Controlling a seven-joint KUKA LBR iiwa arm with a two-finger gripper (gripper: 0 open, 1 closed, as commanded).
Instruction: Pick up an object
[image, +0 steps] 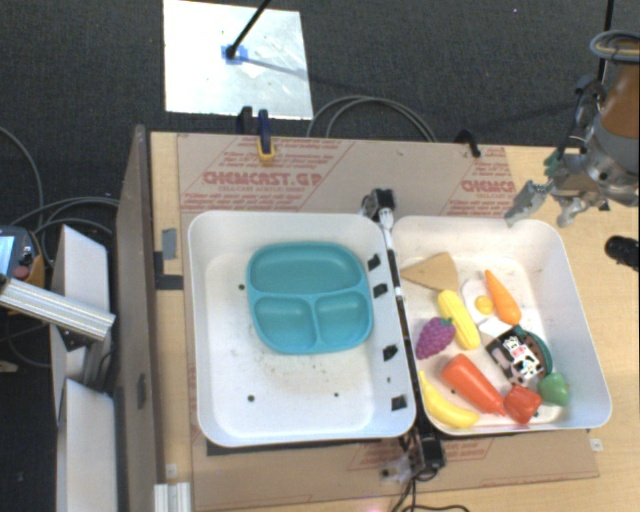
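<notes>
Gripper (548, 200) hovers spread, holding nothing, over the right bin's (580, 290) far right corner. Cardboard covers the bench (330, 175); dark carpet lies beyond. An orange carrot (502, 296) lies near the bin's far edge.

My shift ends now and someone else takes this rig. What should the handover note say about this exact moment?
Gripper: open, holding nothing, above the far right corner of the right bin.
Right bin holds the toy food: tan wedge, small carrot, corn cob, purple grapes, large carrot, banana, a black and white item.
Left bin holds the teal divided plate.
Done: nothing picked yet.
Left: descend, close on one object, lift.
</notes>
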